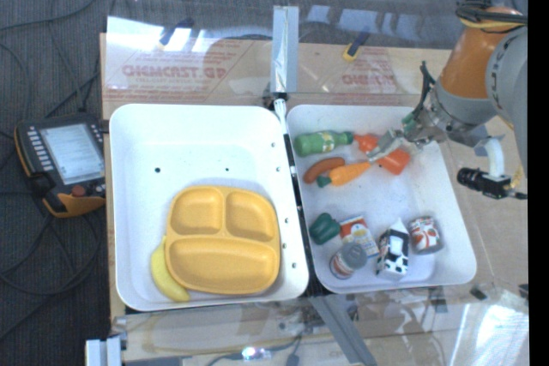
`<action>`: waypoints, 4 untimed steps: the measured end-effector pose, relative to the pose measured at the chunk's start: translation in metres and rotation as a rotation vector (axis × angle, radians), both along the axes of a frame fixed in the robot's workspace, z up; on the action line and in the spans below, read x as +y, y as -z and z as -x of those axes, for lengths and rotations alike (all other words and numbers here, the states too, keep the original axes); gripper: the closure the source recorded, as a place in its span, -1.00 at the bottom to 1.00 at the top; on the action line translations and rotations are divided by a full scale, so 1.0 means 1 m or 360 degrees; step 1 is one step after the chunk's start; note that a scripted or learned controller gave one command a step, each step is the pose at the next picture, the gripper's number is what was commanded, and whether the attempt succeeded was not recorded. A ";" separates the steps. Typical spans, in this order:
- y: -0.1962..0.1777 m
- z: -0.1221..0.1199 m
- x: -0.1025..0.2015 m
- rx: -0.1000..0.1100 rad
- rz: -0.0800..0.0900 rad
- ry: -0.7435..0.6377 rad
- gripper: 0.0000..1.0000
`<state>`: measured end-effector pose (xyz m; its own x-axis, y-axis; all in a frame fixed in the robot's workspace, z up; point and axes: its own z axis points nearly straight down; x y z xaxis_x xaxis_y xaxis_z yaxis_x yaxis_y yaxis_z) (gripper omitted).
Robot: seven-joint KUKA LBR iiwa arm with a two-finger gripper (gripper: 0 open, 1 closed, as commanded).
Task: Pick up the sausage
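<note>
We see the short reddish-brown sausage (322, 167) lying in the upper left part of the right shallow white bin (455, 257), just below a green plastic bottle (322, 141) and touching an orange toy carrot (350, 174). The grey two-finger gripper (403, 135) is over the upper right part of this bin, near a small orange block (395, 160); how wide it stands we cannot tell.
</note>
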<state>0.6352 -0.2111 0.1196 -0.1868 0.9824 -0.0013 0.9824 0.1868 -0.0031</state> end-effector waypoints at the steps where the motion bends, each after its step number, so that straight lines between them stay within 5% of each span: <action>1: 0.030 -0.035 0.012 0.0000 -0.0007 0.0030 -1.00; 2: 0.028 0.000 -0.006 -0.0026 -0.0007 -0.0065 -1.00; 3: 0.020 0.003 -0.006 -0.0011 -0.0012 -0.0066 1.00; 4: 0.025 -0.033 0.038 0.0003 0.0004 -0.0930 1.00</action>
<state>0.6682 -0.1727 0.0947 -0.6976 0.7165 -0.0026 0.7165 0.6976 -0.0061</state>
